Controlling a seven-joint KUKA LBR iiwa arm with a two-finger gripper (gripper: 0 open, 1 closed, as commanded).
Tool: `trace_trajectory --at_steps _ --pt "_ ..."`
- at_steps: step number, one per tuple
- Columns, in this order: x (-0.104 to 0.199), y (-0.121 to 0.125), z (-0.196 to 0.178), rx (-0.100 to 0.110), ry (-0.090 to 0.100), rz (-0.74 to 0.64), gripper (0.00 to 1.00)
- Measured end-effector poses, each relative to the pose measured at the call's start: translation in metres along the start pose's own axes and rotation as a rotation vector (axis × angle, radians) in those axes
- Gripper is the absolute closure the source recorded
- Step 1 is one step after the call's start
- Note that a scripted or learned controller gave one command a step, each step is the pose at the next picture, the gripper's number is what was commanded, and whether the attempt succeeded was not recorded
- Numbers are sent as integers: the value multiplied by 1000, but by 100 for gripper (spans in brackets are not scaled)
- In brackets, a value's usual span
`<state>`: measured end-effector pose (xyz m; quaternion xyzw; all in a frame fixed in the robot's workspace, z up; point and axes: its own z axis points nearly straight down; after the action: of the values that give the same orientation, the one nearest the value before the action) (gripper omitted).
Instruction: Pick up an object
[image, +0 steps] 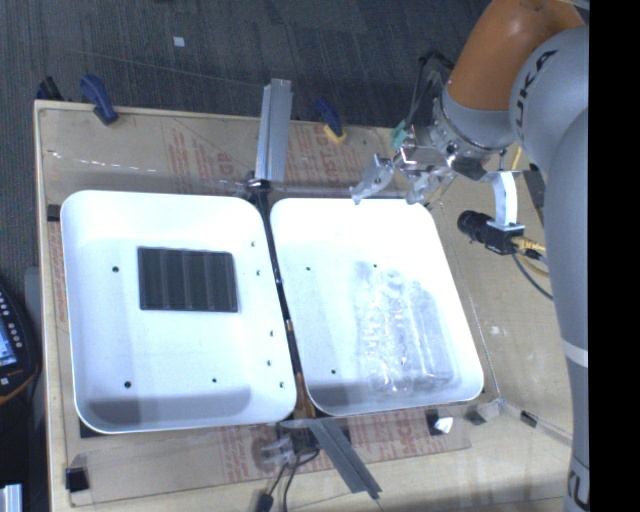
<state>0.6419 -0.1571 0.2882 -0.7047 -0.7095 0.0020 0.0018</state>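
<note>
Camera view looks down on 2 white bins side by side. The left bin carries a dark ribbed rectangular pad lying flat on its floor. The right bin holds a clear plastic object, seemingly 1 crumpled transparent package or a bundle of bottles, lying lengthwise along the bin's right half; its edges are hard to pick out against the white floor.

The gripper hangs at the far rim of the right bin, above its upper edge, well apart from the clear object. Its 2 fingers look spread, with nothing between them, so nothing is held.

Judging from this, the step in hand is the approach, and the grasp has not begun. To do it well, the arm should travel toward the near side of the right bin until the gripper is centred over the clear object, then turn the wrist so the fingers straddle its narrow width rather than its length. Descend straight and slowly, staying off the bin's right wall. Clear plastic is likely slippery and yielding, so closing around the bulkiest middle part should hold better than pinching a thin edge.
</note>
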Motion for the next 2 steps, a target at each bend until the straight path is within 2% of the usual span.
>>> trace_trajectory --at_steps 1,2 --pt "-31 -52 93 2 2 257 0" --pt "-21 -82 20 -7 -1 -82 0"
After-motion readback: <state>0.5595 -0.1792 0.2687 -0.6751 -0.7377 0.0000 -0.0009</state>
